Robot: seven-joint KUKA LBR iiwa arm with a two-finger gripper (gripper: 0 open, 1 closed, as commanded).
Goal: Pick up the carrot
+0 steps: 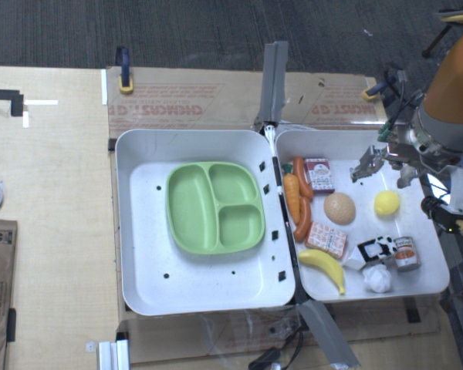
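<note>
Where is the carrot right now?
The carrot lies in the right bin, along its left wall beside the sausages, left of the small red-and-white box. The gripper hovers farther right.

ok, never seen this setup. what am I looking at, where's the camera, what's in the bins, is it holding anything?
One camera, fixed above the bench, looks down at a slant on two shallow white bins. The grey arm with an orange band reaches in from the right, and its gripper hangs over the right bin with its jaws open, holding nothing.

The left bin holds a green divided plate. The right bin holds the clutter: the carrot it is meant to pick up, lying along the bin's left wall beside what look like sausages, plus a small red carton, a brown egg-like ball, a lemon, a banana, a pink packet, a small can and a white lump. The carrot lies untouched, well left of the gripper.
</note>
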